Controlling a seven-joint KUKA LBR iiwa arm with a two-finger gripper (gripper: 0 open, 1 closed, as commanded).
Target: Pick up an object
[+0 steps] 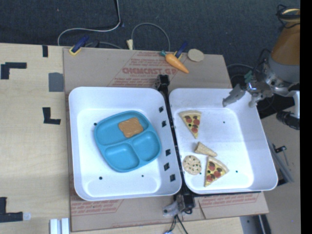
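Gripper looks open, I think, hanging over the right bin's top-right corner; nearest pizza slice lies well left.

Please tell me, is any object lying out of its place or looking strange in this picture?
Yes. A toy carrot and a small round beige piece lie on the cardboard behind the bins, outside both, while the other food items sit inside them. Nothing looks spilled or broken. The gripper hovers over the right bin's far corner.
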